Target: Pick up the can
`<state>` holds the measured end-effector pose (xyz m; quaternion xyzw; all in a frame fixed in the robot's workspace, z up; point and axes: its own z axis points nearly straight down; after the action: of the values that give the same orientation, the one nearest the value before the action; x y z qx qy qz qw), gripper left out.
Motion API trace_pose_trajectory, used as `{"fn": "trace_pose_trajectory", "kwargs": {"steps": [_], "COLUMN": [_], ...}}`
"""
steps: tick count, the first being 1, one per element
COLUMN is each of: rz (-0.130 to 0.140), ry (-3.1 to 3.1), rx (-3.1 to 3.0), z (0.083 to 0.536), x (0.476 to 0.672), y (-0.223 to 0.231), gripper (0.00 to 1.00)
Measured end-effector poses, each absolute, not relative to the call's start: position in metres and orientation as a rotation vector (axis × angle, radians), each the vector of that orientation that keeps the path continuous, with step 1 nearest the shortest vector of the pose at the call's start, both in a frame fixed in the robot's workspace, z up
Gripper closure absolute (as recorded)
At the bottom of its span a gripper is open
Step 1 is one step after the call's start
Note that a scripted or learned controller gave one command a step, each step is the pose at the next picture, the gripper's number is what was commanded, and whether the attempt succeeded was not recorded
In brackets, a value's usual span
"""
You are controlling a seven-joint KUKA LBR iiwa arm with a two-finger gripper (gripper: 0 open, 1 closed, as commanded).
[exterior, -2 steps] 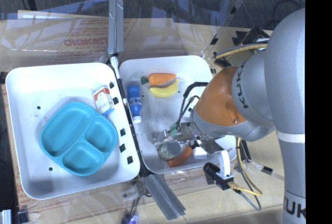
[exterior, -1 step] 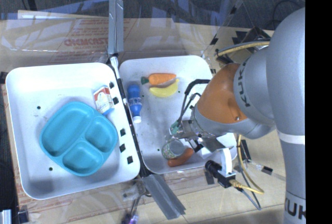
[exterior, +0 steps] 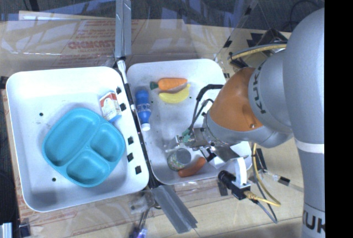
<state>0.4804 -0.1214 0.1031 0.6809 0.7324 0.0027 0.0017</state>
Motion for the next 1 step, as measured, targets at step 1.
{"fn": "trace_pose_trajectory", "kwargs": {"steps": [1], "rz": [0.000], "ry": [2.311], "rx": [2.134], "z": [0.0913], "x": [0.4768], "y": [-0.0962], "gripper": [0.00]}}
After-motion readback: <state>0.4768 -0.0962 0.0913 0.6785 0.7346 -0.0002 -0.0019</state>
